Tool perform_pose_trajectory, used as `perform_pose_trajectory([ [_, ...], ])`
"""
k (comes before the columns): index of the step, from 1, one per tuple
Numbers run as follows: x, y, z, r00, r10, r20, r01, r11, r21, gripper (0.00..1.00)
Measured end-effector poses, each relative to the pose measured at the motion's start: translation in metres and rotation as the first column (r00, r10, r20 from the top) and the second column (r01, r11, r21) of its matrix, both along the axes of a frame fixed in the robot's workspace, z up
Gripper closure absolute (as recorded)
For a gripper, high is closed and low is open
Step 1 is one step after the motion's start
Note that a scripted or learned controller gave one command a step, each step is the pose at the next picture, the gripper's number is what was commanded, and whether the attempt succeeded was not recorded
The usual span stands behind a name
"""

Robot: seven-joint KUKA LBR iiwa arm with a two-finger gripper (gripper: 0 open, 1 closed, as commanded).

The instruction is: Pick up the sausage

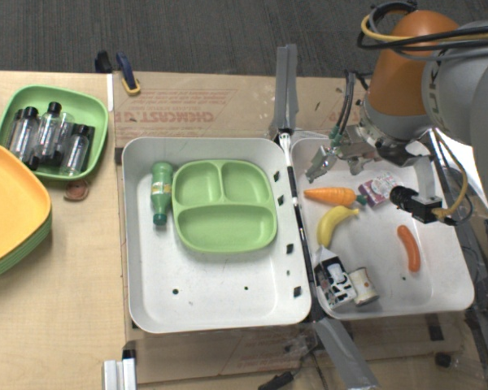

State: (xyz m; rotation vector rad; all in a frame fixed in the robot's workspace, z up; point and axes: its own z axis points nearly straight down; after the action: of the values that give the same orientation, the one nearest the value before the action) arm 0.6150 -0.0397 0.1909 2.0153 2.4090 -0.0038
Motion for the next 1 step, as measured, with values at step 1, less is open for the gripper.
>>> perform_pose_trajectory([
  [1,-0.0538,0.0026,-0.0005,0.956,-0.293,-0.003,0.294,0.956,0.0,0.0],
])
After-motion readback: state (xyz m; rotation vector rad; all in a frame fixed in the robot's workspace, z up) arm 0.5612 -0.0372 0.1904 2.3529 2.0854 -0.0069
